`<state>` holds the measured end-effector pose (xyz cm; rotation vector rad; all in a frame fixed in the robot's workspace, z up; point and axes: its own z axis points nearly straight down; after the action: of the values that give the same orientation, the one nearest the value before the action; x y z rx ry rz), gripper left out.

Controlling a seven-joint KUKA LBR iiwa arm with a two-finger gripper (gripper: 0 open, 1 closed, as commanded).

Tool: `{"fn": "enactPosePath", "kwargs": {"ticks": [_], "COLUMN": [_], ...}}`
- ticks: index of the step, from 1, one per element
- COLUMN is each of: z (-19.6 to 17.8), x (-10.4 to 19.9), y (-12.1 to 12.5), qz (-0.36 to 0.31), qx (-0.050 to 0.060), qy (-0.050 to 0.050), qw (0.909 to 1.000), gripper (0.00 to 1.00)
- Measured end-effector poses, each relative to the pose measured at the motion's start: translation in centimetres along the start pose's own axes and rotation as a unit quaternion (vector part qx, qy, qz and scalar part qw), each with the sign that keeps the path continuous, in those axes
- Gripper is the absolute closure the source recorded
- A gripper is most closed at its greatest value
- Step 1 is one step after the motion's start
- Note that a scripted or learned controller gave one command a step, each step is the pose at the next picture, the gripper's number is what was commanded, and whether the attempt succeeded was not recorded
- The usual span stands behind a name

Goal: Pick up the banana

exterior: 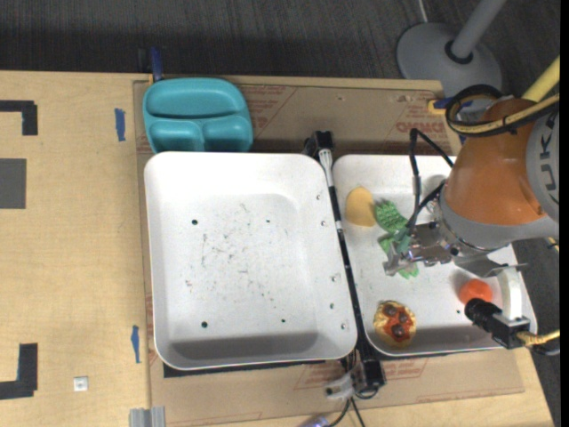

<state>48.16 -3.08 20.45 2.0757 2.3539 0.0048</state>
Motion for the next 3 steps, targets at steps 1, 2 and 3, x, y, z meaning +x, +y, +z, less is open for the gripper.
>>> {"fn": "enactPosePath", "kwargs": {"ticks": [1, 2, 3], "z": [-1.0, -2.0, -3.0], "x": [0.0, 0.0, 0.0], "y": [0.1, 0.2, 0.3], "qz": [0.000, -0.001, -0.001], "qx": [-0.001, -0.003, -0.004], "qy": [0.000, -0.001, -0.001], "qw": [1.0000, 1.0000, 1.0000], "gripper": [1.00, 1.00, 1.00]}}
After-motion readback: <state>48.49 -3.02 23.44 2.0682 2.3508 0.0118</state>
